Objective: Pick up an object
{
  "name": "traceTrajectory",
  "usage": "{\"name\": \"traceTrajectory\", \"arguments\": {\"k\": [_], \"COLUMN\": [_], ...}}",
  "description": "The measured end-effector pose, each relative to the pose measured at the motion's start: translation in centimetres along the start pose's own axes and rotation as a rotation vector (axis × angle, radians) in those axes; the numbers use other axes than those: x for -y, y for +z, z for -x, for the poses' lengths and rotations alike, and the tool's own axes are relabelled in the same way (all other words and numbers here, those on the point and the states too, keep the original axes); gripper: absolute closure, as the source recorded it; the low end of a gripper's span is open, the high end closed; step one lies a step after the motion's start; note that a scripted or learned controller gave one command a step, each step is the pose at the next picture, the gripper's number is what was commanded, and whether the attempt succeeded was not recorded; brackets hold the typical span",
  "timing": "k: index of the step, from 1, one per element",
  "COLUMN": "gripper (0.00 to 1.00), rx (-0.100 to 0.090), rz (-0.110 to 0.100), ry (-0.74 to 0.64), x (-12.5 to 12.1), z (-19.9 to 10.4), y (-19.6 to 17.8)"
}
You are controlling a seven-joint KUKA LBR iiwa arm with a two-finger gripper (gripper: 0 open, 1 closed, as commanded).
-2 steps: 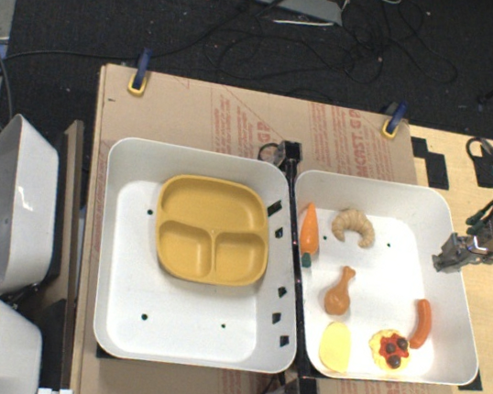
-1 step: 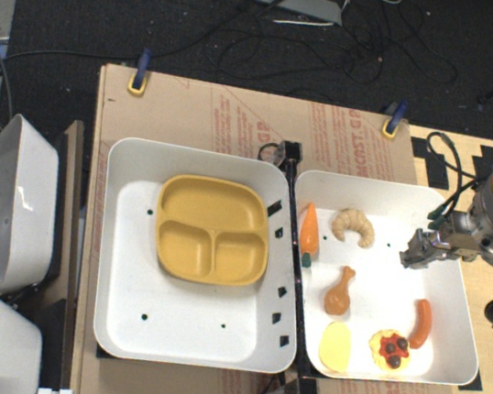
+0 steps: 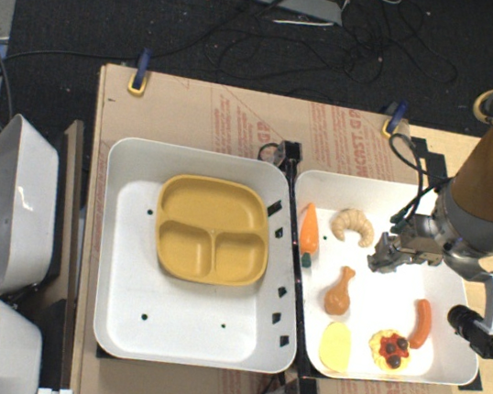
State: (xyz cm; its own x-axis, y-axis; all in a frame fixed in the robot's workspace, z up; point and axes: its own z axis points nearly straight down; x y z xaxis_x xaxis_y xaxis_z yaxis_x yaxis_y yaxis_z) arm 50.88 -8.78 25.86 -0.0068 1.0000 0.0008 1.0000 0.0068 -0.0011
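Observation:
The right bin point(image 3: 453, 298) holds several toy foods: a carrot point(image 3: 310, 229) along its left wall, a croissant point(image 3: 353, 224) near the back, a chicken drumstick point(image 3: 339, 291) in the middle, a yellow lemon-like piece point(image 3: 336, 346) at the front, a small pizza point(image 3: 390, 348) and a sausage point(image 3: 421, 323) at the front right. My gripper point(image 3: 387, 257) hangs over the bin's bare floor, just right of the croissant and above the drumstick. Nothing shows between its dark fingers.
The left bin point(image 3: 118, 245) holds a yellow divided plate point(image 3: 213, 231). Clamps point(image 3: 138, 81) sit at the bench's back edge. Grey bins point(image 3: 5, 200) stand off the bench at the left. Cables lie on the dark floor behind.

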Motion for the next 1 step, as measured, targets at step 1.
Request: {"name": "traceTrajectory", "arguments": {"k": [1], "gripper": [1.00], "rx": [-0.001], "rz": [-0.001], "ry": [-0.001], "x": [0.64], "z": [-5.94], "y": [1.10]}}
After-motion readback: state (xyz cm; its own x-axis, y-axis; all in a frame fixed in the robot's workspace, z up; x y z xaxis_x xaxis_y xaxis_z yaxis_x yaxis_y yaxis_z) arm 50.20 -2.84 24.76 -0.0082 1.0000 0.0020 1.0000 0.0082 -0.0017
